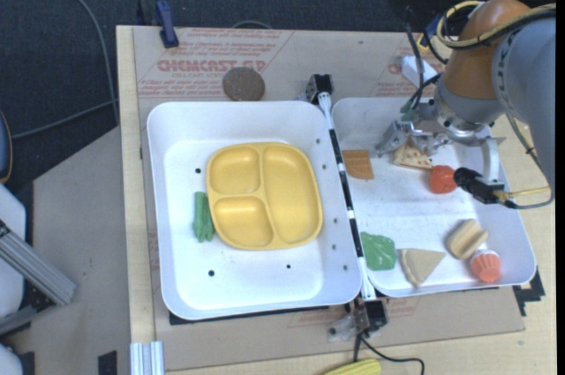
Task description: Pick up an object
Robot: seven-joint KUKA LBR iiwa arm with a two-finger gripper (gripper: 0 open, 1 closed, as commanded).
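My gripper (410, 139) hangs low over the back of the right bin (521, 228), its fingers spread open just above a speckled tan cracker wedge (411, 157). Nothing is held between them. Close by lie a brown square cracker (357, 163) to the left and a red-orange ball (442, 179) to the right. Along the bin's front sit a green chunk (380, 251), a tan wedge (421, 264), a bread roll (465, 238) and an orange piece (485, 265).
The left bin (172, 276) holds a yellow divided plate (265, 192) and a green pea pod (203, 216). A brown disc (243, 85) and a blue clip (165, 23) lie on the cardboard behind it. A black part with cables (481, 187) trails from the arm.
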